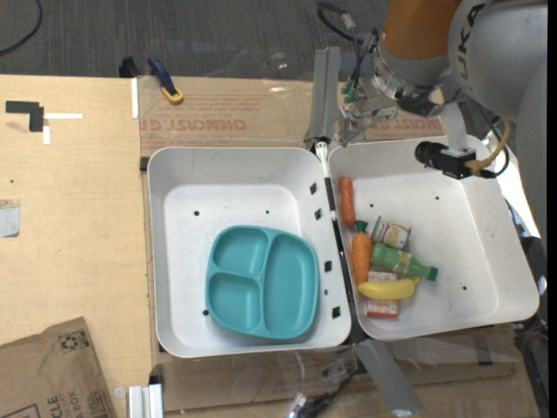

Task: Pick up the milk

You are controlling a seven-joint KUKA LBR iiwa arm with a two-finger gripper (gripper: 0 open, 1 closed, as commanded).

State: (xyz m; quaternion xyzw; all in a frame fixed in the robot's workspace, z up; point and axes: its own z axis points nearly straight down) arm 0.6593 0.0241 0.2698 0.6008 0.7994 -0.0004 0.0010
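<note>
The milk looks to be the small white carton with a brown label [391, 232], lying in the right bin [487, 233] near its left side. A green bottle [402, 263], a yellow banana [387, 289] and an orange carrot [360, 256] crowd it from the front. My gripper [350, 127] hangs over the back left corner of the right bin, well behind the carton and apart from it. Nothing shows between its tips.
A reddish sausage-shaped piece [346, 200] lies along the right bin's left wall. A red and white box [380, 306] sits under the banana. The left bin [174, 233] holds a teal divided plate [262, 280]. A black cable part [444, 158] hangs over the right bin's back.
</note>
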